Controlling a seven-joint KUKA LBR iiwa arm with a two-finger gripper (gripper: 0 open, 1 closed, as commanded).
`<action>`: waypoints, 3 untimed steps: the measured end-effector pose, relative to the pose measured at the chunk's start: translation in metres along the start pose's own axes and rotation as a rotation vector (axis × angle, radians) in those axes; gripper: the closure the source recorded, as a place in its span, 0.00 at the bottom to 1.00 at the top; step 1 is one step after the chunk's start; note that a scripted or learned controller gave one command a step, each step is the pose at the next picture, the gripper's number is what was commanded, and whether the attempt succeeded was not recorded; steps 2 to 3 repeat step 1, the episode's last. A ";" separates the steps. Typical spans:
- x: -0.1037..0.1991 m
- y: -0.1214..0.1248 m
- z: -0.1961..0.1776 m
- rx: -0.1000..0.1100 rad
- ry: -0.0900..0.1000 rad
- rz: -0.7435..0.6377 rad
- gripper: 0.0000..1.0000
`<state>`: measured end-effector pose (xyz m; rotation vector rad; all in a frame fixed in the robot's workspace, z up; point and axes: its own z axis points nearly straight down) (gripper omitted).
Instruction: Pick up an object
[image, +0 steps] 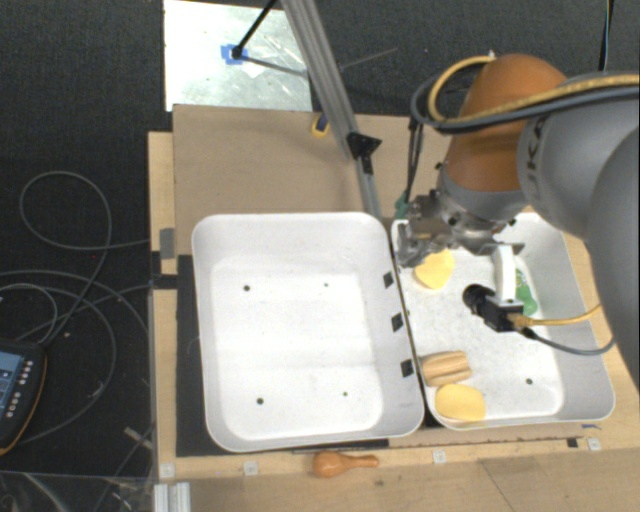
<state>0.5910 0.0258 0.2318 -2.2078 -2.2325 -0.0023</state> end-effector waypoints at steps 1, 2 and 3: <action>0.063 0.003 -0.005 -0.003 0.001 -0.001 1.00; 0.063 0.003 -0.005 -0.003 0.001 -0.001 1.00; 0.063 0.003 -0.005 -0.003 0.001 -0.001 1.00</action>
